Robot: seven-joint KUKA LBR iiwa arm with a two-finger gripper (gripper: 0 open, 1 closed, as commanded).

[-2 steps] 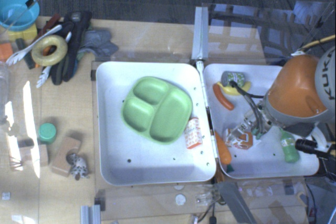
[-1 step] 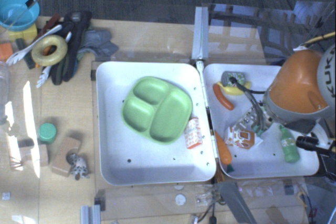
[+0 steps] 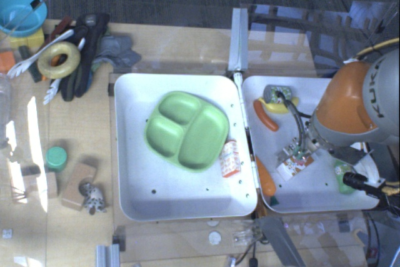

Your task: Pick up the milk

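The milk (image 3: 230, 158), a small white carton with red print, lies on its side in the left bin (image 3: 134, 191), against the right wall and just beside the green plate. My gripper (image 3: 296, 153) hangs low over the middle of the right bin (image 3: 325, 197), well to the right of the milk and across the wall between the bins. Right under its tip lies a small white and red packet (image 3: 294, 167). The arm's orange band (image 3: 350, 100) and grey wrist cover the right part of that bin.
A green divided plate (image 3: 187, 129) takes up the middle of the left bin. The right bin holds a red sausage (image 3: 265, 115), a yellow piece (image 3: 279, 103), an orange carrot (image 3: 267, 181) by the left wall and a green item (image 3: 344, 176). Loose clutter lies on the bench at the left.
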